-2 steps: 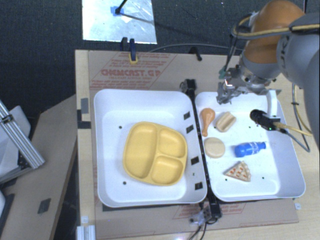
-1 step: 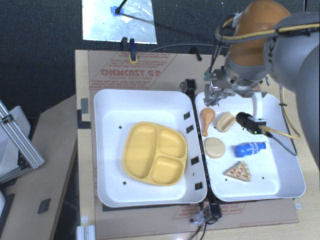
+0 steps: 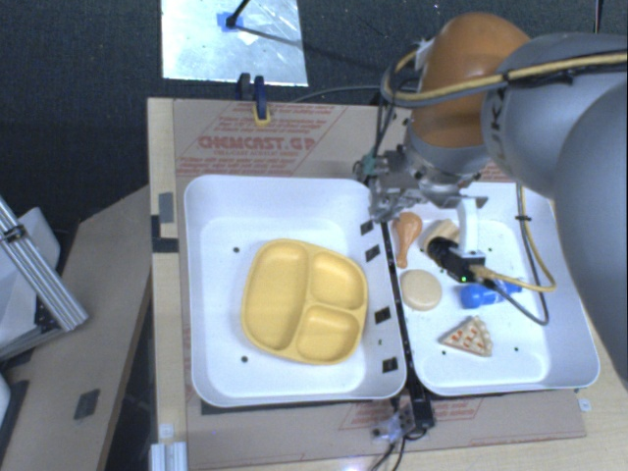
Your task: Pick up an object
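My gripper (image 3: 438, 222) hangs low over the back left part of the right bin (image 3: 549, 361), under the grey wrist with the orange band. Just below it lie an orange-brown toy drumstick (image 3: 405, 234) and a tan piece (image 3: 444, 232), partly hidden by the gripper. Nearer the front lie a round beige cookie (image 3: 422, 289), a blue object (image 3: 478, 294) and a pizza slice (image 3: 467, 338). Whether anything is gripped is hidden from this angle.
The left bin (image 3: 211, 263) holds a yellow divided plate (image 3: 304, 300). A ridge with black clips (image 3: 392, 292) separates the two bins. Cables (image 3: 535, 263) loop from the arm over the right bin's right side. A metal rail (image 3: 39, 273) stands off the bench at far left.
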You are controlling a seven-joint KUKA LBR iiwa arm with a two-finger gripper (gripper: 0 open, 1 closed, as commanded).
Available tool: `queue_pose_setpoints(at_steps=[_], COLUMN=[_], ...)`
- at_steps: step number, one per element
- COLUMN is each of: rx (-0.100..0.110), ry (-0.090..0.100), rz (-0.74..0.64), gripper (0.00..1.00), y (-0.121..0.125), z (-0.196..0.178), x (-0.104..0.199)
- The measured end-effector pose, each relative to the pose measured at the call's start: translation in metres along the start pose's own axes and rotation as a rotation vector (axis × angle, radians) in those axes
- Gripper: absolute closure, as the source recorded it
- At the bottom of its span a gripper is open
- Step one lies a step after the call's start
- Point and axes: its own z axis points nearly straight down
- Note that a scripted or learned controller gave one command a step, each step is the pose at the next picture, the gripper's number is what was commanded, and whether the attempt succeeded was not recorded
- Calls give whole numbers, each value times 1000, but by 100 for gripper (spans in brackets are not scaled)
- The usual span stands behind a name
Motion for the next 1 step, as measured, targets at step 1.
queue_pose_setpoints(at_steps=[1], rx=[0], ry=[0], rz=[-1], gripper=[100], y=[-10], z=[10], x=[53])
